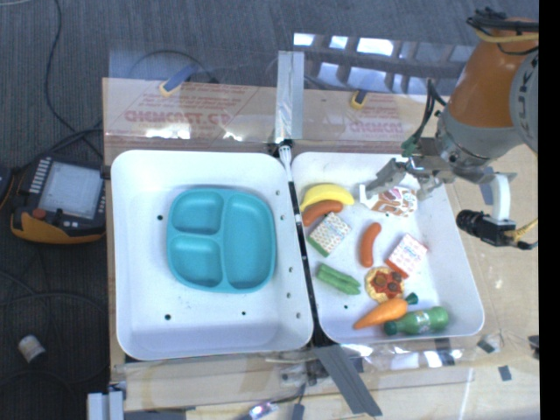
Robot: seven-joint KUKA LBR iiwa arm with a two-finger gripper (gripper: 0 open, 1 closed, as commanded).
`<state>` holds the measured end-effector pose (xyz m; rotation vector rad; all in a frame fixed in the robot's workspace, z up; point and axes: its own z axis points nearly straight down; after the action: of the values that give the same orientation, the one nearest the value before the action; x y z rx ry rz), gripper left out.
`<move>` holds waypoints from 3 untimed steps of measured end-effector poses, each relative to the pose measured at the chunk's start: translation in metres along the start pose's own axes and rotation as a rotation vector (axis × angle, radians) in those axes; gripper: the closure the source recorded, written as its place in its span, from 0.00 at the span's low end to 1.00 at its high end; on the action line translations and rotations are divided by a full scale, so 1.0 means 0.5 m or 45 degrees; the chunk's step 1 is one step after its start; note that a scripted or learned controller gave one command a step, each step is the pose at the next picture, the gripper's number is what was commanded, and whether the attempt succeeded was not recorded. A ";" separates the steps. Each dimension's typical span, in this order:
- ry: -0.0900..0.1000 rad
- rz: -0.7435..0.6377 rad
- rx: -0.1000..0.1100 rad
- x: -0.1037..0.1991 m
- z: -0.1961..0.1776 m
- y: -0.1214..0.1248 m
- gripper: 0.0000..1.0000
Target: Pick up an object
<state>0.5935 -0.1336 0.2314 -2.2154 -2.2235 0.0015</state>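
The right bin (464, 274) holds several toy foods: a yellow banana (326, 194), a checkered box (330, 233), a red sausage (371, 243), a red and white carton (407, 255), a green cucumber (338, 278), a pizza slice (385, 283), a carrot (381, 313) and a green bottle (418, 321). A white and red packet (396, 202) lies at the bin's far right corner. My gripper (404, 180) hovers right over that packet, open, its fingers spread to either side with nothing held between them.
The left bin (140, 313) bears a teal divided plate (221, 239). A metal divider post (289, 94) stands behind the seam between the bins. A handheld pendant (57, 201) lies on the floor at the left.
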 end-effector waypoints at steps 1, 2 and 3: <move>-0.002 0.188 0.001 -0.057 0.238 -0.047 0.00; -0.018 0.310 -0.049 0.028 0.268 -0.102 0.00; -0.005 0.114 -0.011 0.020 0.255 -0.099 0.00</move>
<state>0.5437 -0.1236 0.1040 -2.3194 -2.1283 -0.0032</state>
